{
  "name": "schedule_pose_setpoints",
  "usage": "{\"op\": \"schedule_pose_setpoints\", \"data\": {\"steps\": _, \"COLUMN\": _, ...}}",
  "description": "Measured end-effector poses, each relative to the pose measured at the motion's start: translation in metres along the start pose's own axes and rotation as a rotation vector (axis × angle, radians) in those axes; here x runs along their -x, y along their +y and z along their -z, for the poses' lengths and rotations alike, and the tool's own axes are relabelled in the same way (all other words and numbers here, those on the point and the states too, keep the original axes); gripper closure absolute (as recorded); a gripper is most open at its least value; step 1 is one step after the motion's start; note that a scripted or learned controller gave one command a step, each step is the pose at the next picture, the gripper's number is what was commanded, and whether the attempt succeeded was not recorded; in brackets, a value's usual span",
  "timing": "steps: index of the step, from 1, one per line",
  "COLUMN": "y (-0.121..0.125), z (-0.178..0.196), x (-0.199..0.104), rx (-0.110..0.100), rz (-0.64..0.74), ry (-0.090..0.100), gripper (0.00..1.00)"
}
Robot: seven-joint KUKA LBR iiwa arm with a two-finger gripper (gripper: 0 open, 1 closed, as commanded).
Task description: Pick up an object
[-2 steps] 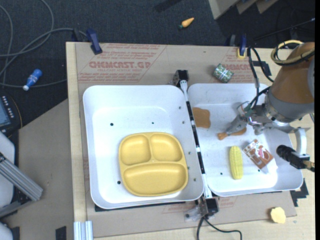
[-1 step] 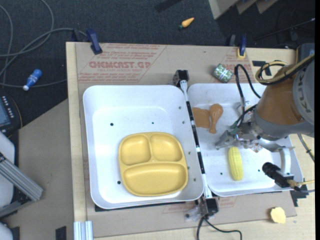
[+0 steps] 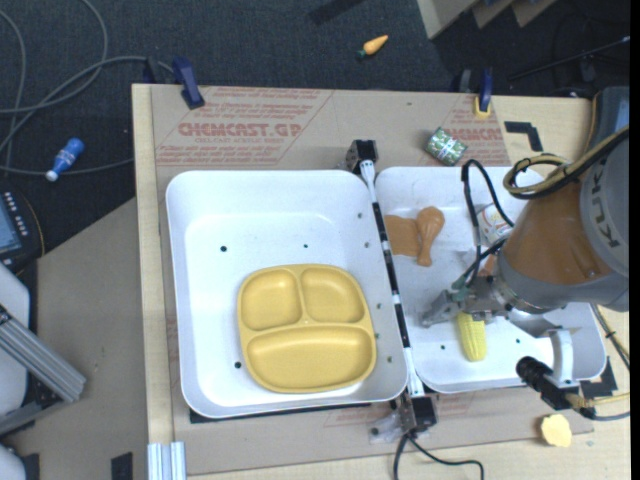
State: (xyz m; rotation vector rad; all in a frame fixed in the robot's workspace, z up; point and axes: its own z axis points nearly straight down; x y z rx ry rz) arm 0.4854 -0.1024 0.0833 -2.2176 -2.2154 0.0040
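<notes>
A yellow corn cob (image 3: 473, 340) lies in the right bin (image 3: 440, 368), near its front. A brown toy drumstick (image 3: 420, 232) rests at the bin's back left. My gripper (image 3: 455, 309) is low in the right bin, right at the cob's upper end and in front of the drumstick. The grey arm with its orange band (image 3: 545, 236) covers the right part of this bin. The view does not settle whether the gripper touches the cob. In the left bin (image 3: 200, 208) sits a yellow divided plate (image 3: 305, 326).
A small green and silver can (image 3: 447, 146) stands on the bench behind the right bin. A yellow lump (image 3: 555, 429) lies on the bench at the front right. Black cables (image 3: 480, 183) loop over the right bin's back. Blue clamps (image 3: 187, 81) hold the bench's far edge.
</notes>
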Motion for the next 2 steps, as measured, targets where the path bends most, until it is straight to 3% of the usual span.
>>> {"op": "schedule_pose_setpoints", "data": {"steps": 1, "y": 0.002, "z": 0.011, "x": 0.001, "rx": 0.007, "rz": 0.000, "ry": -0.003, "gripper": 1.00}}
{"op": "schedule_pose_setpoints", "data": {"steps": 2, "y": 0.030, "z": 0.107, "x": -0.085, "rx": 0.018, "rz": 0.013, "ry": 0.000, "gripper": 1.00}}
